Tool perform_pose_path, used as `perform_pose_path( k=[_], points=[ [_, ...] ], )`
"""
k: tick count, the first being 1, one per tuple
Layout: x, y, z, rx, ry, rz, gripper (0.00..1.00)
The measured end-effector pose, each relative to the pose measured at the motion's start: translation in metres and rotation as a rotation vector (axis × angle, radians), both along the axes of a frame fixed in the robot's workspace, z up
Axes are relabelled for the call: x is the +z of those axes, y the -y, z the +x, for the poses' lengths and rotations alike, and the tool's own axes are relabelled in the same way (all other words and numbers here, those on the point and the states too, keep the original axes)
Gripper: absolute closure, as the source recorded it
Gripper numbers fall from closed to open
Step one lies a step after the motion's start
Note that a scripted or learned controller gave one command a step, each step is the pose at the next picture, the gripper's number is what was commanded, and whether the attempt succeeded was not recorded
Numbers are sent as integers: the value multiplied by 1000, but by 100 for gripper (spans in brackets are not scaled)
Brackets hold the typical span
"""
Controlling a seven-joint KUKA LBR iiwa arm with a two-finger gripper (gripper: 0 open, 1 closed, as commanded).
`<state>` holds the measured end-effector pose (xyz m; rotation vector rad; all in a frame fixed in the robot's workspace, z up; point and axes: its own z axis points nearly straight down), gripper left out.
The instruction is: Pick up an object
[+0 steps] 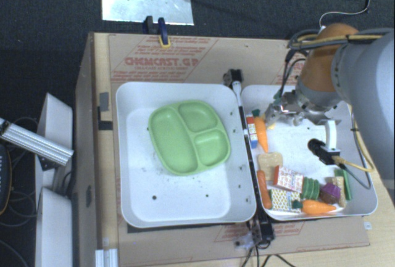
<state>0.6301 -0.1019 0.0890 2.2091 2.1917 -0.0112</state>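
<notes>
The right white bin holds several toy foods. An orange carrot lies by its left wall, and a second carrot lies at the front. Between them are a beige slice, a red-and-white box, a patterned box, a green piece and a purple piece. My gripper hangs low over the bin's back left part, just right of the first carrot. Nothing shows in its grip.
The left white bin holds a green divided plate. A red stick and a small striped item lie along the wall between the bins. The grey arm covers the right bin's back right corner.
</notes>
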Motion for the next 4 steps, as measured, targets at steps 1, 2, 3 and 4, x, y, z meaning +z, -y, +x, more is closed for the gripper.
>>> perform_pose_path(
  k=[1,2,3,4],
  points=[
    [0,-2,1,1,-1,-4,0],
    [-1,-1,9,2,-7,-3,0],
    [-1,-2,9,2,-6,-3,0],
    [2,-2,-24,-4,9,-4,0]
  ],
)
